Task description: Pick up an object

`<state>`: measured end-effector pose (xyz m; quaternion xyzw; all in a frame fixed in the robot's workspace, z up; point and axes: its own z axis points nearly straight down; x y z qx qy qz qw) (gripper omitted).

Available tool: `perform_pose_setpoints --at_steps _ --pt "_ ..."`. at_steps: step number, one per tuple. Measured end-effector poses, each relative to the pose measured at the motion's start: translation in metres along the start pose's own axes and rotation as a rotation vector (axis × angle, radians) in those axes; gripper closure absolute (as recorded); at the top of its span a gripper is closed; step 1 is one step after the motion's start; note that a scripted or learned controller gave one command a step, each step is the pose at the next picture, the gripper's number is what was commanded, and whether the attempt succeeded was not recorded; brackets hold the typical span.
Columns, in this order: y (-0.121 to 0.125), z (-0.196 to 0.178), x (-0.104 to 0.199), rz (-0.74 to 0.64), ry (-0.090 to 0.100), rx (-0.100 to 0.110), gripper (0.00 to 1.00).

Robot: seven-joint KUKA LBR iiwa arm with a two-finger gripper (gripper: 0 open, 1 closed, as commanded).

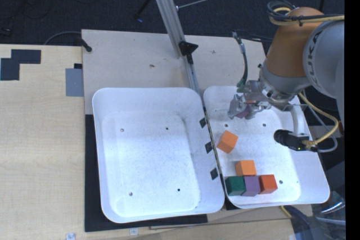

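Hovering gripper (243,109), grasp unclear, smooth coloured cubes, orange cube (227,141), speckled white bin (315,188)

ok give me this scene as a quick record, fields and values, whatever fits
arm: grey KUKA arm with orange band, reaching in from the right
gripper: gripper low over the far part of the right bin, nothing clearly seen between its fingers
right bin: right bin holds five blocks
loose block: orange block lying apart, tilted, near the divider
cluster: orange block behind, green block, purple block, red-orange block in a row at the near edge
left bin: left bin, white
task state: no object picked up yet
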<state>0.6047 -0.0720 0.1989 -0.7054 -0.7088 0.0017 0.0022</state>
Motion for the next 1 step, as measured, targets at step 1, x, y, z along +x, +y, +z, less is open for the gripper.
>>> perform_pose_setpoints --at_steps 1 --pt "-0.0489 -0.0149 0.1238 -0.003 0.003 0.001 1.00"
